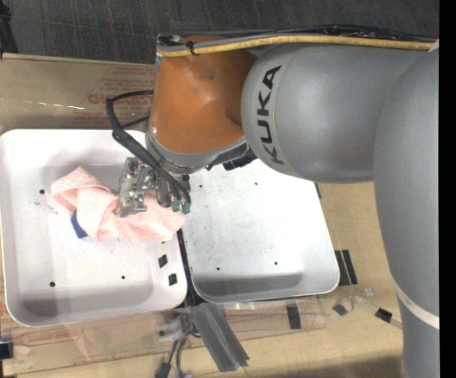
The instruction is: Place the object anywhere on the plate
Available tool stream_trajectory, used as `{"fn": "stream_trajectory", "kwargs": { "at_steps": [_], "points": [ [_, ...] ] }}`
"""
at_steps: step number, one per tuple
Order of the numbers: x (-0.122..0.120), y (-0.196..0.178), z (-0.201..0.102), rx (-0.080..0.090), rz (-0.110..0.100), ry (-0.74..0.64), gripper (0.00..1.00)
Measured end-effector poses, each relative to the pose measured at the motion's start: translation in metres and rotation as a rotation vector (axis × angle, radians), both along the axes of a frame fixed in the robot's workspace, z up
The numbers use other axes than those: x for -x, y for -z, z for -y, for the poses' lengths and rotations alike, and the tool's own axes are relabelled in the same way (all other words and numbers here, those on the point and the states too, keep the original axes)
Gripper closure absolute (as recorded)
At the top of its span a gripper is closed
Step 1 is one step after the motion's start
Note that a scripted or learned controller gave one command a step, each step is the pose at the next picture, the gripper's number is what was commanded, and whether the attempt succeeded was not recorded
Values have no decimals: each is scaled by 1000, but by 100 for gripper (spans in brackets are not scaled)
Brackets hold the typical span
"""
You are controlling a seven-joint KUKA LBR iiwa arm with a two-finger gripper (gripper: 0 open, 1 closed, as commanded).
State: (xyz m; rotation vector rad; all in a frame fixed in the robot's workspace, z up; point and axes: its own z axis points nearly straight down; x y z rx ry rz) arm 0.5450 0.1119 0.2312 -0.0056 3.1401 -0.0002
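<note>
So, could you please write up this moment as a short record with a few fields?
arm: grey KUKA arm reaching in from the right, orange band above the wrist
gripper: gripper low over the left bin, at the cloth's top edge
cloth: crumpled pink cloth in the left bin, a blue patch at its lower left
right bin: right bin, white with small dark specks
grasp: cannot tell from this view
plate: cannot tell which item it is

Dark carpeted floor [94,10] beyond a cardboard-topped bench [54,85].
</note>
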Motion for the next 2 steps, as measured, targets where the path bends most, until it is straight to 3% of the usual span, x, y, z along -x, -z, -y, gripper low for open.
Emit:
{"fn": "stream_trajectory", "kwargs": {
  "at_steps": [1, 2],
  "points": [
    [18, 0, -49, 1, -4, -5, 100],
    [18, 0, -48, 1, -3, -4, 0]
  ]
}}
